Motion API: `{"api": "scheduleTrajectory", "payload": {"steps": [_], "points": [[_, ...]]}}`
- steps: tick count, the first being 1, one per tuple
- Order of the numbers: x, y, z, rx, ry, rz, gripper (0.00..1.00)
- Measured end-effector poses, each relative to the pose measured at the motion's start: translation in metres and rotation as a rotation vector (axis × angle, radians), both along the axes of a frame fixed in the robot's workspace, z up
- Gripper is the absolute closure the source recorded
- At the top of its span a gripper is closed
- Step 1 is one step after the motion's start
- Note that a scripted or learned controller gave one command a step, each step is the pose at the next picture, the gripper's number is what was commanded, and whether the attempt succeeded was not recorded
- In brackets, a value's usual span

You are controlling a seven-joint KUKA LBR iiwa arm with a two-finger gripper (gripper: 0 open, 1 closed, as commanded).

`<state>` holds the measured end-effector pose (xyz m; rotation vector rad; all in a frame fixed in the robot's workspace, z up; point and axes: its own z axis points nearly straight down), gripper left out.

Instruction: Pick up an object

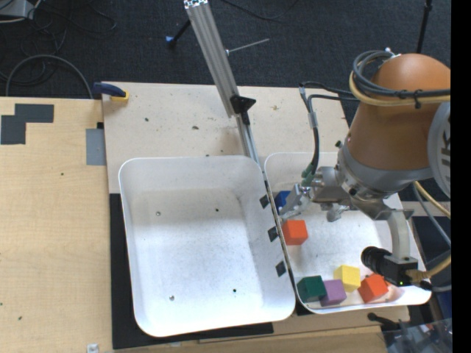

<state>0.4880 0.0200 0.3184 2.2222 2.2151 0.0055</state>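
Observation:
The right bin (388,235) holds several small blocks. An orange cube (295,232) lies near the bin's left wall. A blue block (282,199) sits just above it, partly hidden by the gripper. My gripper (300,200) hangs over the bin's upper left part, just above and right of the orange cube, beside the blue block. Along the front wall lie a green cube (311,288), a purple cube (333,293), a yellow cube (349,276) and a red-orange cube (373,287). I see no block in the gripper.
The left bin (140,197) stands beside the right one, with black clips along the shared wall (271,219). A slanted aluminium bar (221,65) reaches down to the bins' back edge. The arm's bulky orange wrist (397,116) overhangs the right bin.

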Motion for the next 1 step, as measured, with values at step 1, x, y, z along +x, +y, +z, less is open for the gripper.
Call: {"api": "scheduleTrajectory", "payload": {"steps": [1], "points": [[0.0006, -0.0976, 0.0898, -0.003, -0.001, -0.003, 0.00]]}}
